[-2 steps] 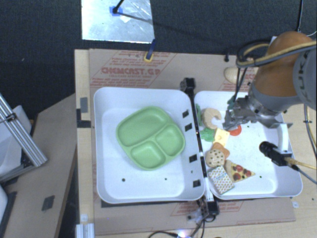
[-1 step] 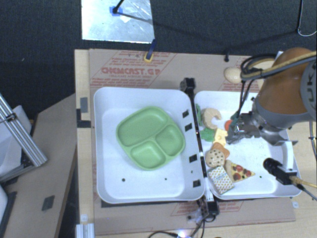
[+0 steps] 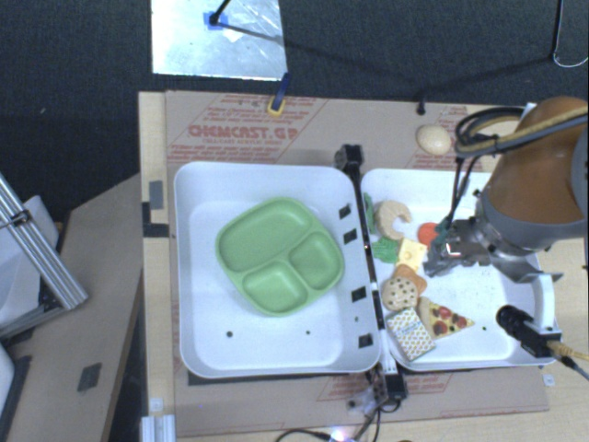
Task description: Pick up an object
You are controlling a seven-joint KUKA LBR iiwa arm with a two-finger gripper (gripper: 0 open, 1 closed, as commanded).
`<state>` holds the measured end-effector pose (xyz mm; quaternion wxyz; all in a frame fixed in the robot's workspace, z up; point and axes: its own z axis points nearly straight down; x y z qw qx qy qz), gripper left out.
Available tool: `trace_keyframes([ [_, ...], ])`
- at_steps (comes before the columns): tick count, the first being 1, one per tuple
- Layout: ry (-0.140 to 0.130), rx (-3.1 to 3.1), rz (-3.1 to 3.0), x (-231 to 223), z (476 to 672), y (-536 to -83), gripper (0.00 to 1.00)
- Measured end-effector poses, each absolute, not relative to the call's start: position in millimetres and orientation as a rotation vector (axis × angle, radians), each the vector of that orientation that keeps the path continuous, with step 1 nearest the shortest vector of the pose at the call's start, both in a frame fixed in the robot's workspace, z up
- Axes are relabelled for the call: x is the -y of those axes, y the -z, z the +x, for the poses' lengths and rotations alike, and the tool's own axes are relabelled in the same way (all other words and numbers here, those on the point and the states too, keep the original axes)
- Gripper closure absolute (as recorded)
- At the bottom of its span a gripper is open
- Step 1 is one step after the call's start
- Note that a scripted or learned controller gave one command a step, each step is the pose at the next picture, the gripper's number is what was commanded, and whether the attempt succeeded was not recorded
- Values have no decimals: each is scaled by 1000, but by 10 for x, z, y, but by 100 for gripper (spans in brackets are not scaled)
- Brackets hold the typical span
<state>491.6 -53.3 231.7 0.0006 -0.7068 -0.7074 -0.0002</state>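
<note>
Fingers (image 3: pixel 442 254) hang low over the right bin (image 3: pixel 479 187).

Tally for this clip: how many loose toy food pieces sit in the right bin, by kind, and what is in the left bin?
Right bin, pieces in view beside the hand:
Croissant: 1
Red piece: 1
Green pieces: 1
Cheese wedge: 1
Cookie: 1
Pizza slice: 1
Checkered piece: 1
Left bin:
Green divided plate: 1
Total: 8; the arm may hide others.
</note>
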Motion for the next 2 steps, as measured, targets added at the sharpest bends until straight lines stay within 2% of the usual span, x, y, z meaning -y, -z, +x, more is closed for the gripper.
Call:
trace_keyframes([
  [1,-1,2221,-2221,507,4966,-2143,100],
  [2,4,2229,-2217,390,4978,-2311,100],
])
